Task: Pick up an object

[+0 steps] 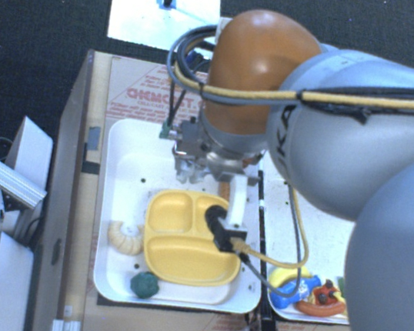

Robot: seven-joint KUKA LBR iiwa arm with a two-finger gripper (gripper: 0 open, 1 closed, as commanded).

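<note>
Red printed lettering (149, 97) ran along the far side of the cardboard sheet (122, 108) that covered the surface. The arm hid its right end, and what showed was too soft to read with certainty beyond a few capitals. More red print (224, 325) sat at the near edge of the cardboard, too small to make out. Two white bins stood side by side on the cardboard. The left bin (122, 186) held three things. One was a yellow plate (177, 254) divided into three compartments, two small ones at the back and one wide one at the front. One pale curved piece like a pastry (125, 237) lay just beside the plate's left edge. One dark green ball (145, 284) lay near the bin's front rim, close to the plate's front left corner. The right bin (274, 234) held a small heap at its front, in which a blue piece (286, 289), a yellow piece (283, 275) and a red piece (322, 306) could be told apart, though their exact count could not be made out. The arm (260, 76), grey with its orange band, reached in from the right, and its wrist hung over the back of the left bin. The jaws pointed down just behind the plate's far rim. Whether they were apart or together could not be told, and nothing showed between them. The plate, the pastry and the ball all lay on the floor of the bin. Beyond the surface, one white sheet (166, 2) lay on the dark floor.
</note>
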